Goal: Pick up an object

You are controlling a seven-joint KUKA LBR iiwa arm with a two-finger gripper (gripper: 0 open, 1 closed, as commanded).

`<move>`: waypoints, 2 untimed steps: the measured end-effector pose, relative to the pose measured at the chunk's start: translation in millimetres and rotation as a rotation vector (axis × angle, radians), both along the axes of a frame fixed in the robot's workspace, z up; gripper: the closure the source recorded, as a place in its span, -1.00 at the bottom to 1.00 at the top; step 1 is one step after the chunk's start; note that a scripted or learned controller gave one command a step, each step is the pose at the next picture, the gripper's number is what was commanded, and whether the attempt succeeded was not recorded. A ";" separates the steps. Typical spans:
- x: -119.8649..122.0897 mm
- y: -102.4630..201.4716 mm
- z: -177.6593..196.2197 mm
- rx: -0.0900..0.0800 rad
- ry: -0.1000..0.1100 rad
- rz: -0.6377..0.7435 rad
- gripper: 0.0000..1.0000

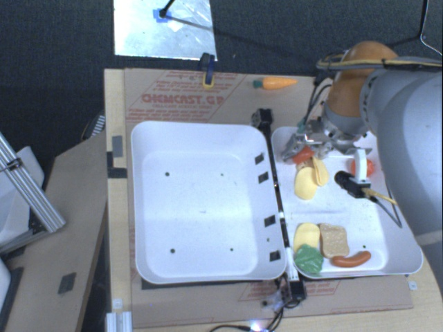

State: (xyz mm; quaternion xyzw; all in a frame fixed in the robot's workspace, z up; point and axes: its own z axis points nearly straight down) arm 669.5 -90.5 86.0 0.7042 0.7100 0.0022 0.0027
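**Work surface.** The bench carries one printed cardboard sheet and stands on dark carpet. One reflective metal sheet lies on the carpet beyond the bench. Aluminium framing stands well apart from the gripper, past the far side of the bins.

**Bins.** Two, white, side by side. The gripper is low over the far end of the right bin. The left bin adjoins it on the side away from the arm.

**Gripper state.** It cannot be determined whether the gripper is released or clenched.

**Objects in the right bin, counted.**
- One red piece, directly at the gripper tip.
- Three yellow pieces. Two of them touch each other just in front of the gripper. The third is near the front wall.
- One green piece, touching the third yellow piece.
- One bread slice and one sausage, both beside the green piece.
- One red-and-white piece, near the gripper on the arm side.

**Outside the bins.**
- One orange carrot lies on the cardboard beyond the gripper.
- One blue-and-yellow clamp sits at the cardboard's far edge.
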 end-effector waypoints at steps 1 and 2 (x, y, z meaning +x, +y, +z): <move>-0.4 -2.8 11.3 -0.001 -0.001 -0.001 1.00; -32.0 63.2 105.2 0.004 -0.003 0.002 1.00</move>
